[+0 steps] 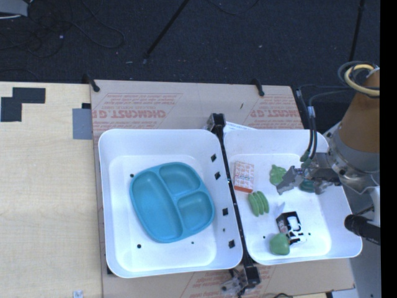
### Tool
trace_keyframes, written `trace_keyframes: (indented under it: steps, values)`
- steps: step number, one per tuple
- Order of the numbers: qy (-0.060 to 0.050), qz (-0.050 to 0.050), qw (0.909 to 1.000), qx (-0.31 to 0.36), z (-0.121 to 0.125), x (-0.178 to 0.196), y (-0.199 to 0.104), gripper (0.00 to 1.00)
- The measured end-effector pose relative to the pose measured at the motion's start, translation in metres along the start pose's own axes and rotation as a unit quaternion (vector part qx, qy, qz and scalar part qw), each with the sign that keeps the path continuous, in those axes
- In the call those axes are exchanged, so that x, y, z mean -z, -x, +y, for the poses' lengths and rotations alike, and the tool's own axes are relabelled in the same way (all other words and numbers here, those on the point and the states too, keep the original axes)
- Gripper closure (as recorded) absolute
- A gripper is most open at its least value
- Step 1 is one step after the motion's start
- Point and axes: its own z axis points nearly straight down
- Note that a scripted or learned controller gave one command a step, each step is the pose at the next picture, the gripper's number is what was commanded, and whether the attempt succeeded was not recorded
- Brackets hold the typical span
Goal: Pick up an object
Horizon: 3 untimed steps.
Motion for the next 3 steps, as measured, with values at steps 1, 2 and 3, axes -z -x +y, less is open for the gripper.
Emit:
trace_keyframes:
  steps: [1, 2, 3]
  values:
    - [-0.003, 0.0, 1.0, -0.001, -0.003, -0.048, 0.007, 0.0]
    - [-0.003, 0.001, 1.0, -0.001, -0.005, -0.092, 0.009, 0.0]
    - [-0.002, 0.001, 1.0, -0.001, -0.005, -0.135, 0.01, 0.0]
